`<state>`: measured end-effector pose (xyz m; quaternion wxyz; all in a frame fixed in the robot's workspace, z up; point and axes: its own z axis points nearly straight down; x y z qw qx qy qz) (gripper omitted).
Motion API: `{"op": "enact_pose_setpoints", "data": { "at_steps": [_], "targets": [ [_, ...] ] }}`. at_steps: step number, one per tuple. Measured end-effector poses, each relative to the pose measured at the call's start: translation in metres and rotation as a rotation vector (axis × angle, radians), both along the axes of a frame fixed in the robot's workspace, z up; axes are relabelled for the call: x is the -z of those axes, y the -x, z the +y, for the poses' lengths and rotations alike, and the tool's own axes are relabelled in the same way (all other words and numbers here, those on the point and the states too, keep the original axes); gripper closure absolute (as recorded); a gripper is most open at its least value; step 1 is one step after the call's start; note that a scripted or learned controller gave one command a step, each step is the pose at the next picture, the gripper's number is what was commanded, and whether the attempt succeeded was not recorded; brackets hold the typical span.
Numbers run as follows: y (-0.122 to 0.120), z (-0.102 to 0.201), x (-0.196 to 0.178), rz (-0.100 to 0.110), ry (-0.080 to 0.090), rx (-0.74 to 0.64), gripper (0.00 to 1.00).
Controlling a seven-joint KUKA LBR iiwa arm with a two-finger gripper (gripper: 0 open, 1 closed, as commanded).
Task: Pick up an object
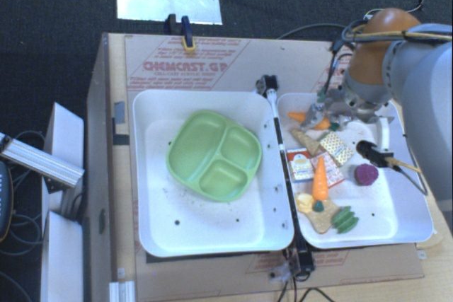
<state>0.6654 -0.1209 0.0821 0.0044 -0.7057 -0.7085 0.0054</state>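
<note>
My gripper is low over the far left part of the right bin, with the arm coming in from the right. Small orange pieces lie right beside and under it. Just in front of it are a tan wedge and a checkered cracker. An orange carrot rests across a red and white card in the bin's middle. A purple lump sits to the right. I see nothing clearly held.
The left bin holds a green divided plate. At the right bin's near end lie a yellow piece, a tan cookie and green pods. A ridge divides the bins.
</note>
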Motion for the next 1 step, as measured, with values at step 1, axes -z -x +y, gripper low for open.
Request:
{"op": "enact_pose_setpoints", "data": {
  "at_steps": [1],
  "targets": [
    [-0.0001,0.0026,-0.0001,0.0,0.0,0.0,0.0]
  ]
}}
